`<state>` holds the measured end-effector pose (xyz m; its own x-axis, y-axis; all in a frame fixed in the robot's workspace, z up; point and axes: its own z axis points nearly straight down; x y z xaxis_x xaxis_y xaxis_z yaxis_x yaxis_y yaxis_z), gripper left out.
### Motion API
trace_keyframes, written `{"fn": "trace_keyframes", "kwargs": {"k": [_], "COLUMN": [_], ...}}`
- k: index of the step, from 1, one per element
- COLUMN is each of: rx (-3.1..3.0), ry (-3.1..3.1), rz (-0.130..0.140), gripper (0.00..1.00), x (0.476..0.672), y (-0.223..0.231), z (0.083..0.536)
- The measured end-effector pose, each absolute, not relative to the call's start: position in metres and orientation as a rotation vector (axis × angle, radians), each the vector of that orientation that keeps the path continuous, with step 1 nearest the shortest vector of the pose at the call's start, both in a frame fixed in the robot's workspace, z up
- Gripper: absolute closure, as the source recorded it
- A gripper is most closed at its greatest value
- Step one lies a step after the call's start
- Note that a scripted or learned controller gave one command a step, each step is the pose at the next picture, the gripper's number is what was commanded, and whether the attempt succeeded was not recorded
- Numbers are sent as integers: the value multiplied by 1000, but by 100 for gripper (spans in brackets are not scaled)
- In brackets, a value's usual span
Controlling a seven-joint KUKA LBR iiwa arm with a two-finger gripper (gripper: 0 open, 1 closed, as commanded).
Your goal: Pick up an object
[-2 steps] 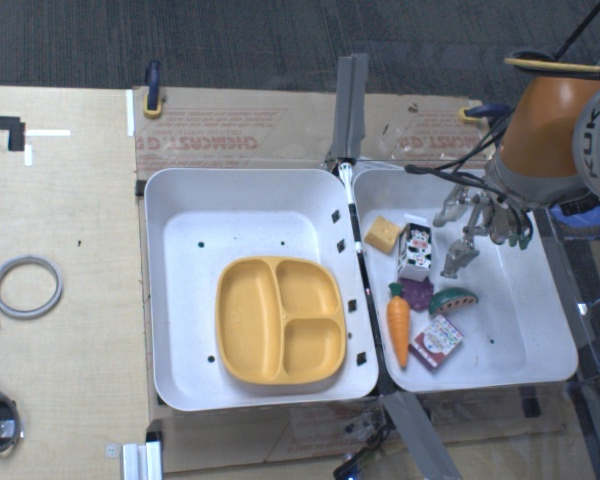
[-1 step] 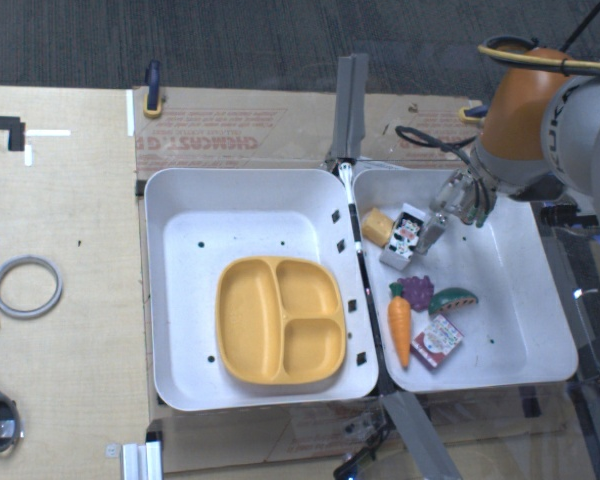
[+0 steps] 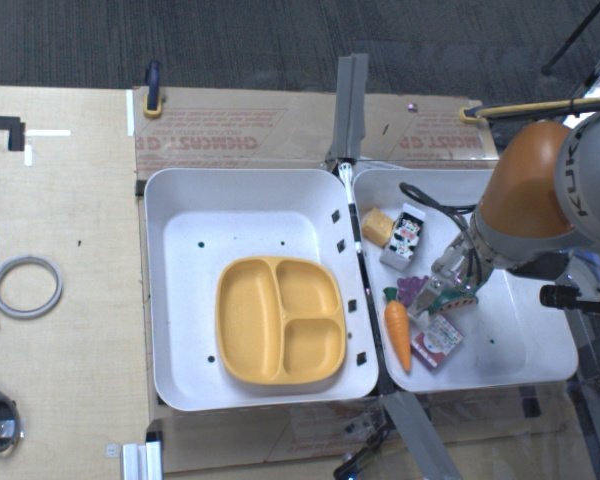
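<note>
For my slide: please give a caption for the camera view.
Claw lowered among toys beside a carrot; yellow tray lies in the other bin.

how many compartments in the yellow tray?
3. The yellow tray in the left bin has one long compartment down its left side, one at upper right and one at lower right. None look hidden.
</note>
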<state>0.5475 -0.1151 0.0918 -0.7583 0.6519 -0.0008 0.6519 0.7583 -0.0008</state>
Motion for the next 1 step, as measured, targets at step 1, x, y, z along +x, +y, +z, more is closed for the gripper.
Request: {"fn": "trace_keyframes", "kwargs": {"k": [1], "rx": [1088], "ry": [2944], "rz": [-3], "gripper": [100], "x": [549], "y": [-115], "z": [102]}}
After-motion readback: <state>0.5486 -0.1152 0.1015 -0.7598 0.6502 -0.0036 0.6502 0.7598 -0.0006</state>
